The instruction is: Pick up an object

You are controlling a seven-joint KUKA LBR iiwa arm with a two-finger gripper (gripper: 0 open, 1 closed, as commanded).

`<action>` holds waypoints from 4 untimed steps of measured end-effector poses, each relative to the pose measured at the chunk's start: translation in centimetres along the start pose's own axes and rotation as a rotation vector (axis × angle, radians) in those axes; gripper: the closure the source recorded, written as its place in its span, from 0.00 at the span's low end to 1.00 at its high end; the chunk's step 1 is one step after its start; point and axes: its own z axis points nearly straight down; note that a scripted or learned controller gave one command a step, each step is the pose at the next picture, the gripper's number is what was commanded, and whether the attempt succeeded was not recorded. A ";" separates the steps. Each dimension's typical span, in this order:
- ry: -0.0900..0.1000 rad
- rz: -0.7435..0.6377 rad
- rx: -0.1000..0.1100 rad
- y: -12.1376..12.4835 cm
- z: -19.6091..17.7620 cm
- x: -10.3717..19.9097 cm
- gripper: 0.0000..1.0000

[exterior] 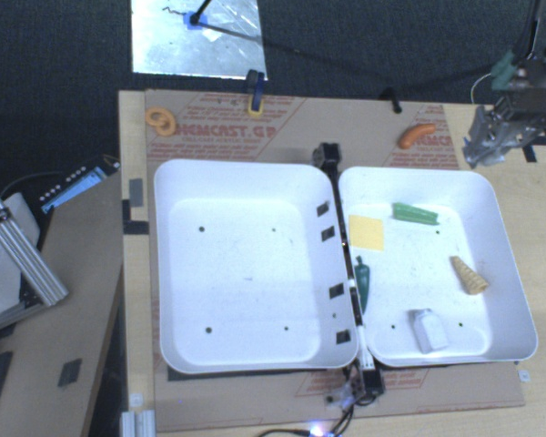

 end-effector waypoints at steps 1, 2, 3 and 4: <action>0.002 -0.011 0.002 0.0 0.1 1.9 1.00; 0.002 -0.012 0.001 0.0 0.1 4.3 1.00; 0.003 -0.012 0.001 -0.1 0.1 6.1 1.00; 0.003 -0.013 0.002 -0.1 0.1 8.5 1.00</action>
